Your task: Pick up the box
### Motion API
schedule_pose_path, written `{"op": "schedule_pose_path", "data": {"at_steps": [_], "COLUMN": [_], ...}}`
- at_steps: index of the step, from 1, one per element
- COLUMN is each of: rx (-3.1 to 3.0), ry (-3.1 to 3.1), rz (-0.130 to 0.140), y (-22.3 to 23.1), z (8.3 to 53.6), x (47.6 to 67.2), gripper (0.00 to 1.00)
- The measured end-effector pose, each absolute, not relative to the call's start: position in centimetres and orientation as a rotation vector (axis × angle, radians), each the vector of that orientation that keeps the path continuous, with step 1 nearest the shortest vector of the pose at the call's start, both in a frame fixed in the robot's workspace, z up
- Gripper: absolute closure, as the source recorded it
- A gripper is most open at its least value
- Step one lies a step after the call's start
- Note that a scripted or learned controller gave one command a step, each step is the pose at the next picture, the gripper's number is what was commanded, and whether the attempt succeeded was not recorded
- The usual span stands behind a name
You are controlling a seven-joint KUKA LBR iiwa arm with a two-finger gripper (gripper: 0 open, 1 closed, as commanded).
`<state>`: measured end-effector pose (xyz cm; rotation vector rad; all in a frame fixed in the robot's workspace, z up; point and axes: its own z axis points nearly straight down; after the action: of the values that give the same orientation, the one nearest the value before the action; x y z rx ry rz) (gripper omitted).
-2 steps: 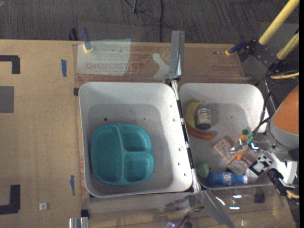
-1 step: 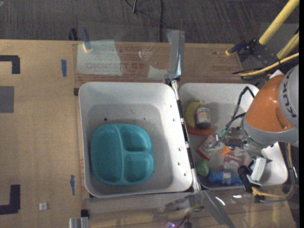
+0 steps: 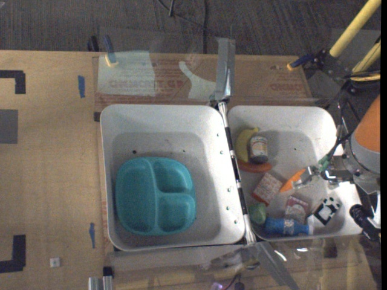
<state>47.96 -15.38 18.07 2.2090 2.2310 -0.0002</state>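
Observation:
A small box (image 3: 268, 188) with red and white print lies flat in the middle of the right bin (image 3: 284, 116). A second small pinkish box (image 3: 296, 208) lies a little nearer the front. My gripper (image 3: 314, 173) reaches in from the right and hangs over the bin's right half, to the right of the first box and just above the second. An orange, carrot-like piece (image 3: 292, 180) lies right at the gripper's tip, between it and the red and white box. Whether the gripper touches that piece is unclear.
The right bin also holds a banana (image 3: 244, 145), a small can (image 3: 259, 149), a green item (image 3: 258, 213), a blue bottle (image 3: 287, 226) and a black and white tag (image 3: 326, 210). A teal divided plate (image 3: 155, 194) lies in the left bin (image 3: 121, 125).

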Motion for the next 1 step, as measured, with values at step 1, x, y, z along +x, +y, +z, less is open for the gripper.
{"op": "schedule_pose_path", "data": {"at_steps": [1], "rx": [2.238], "ry": [2.186], "rz": [0.014], "y": [-10.09], "z": [9.06], "x": [48.37], "gripper": [0.0]}}
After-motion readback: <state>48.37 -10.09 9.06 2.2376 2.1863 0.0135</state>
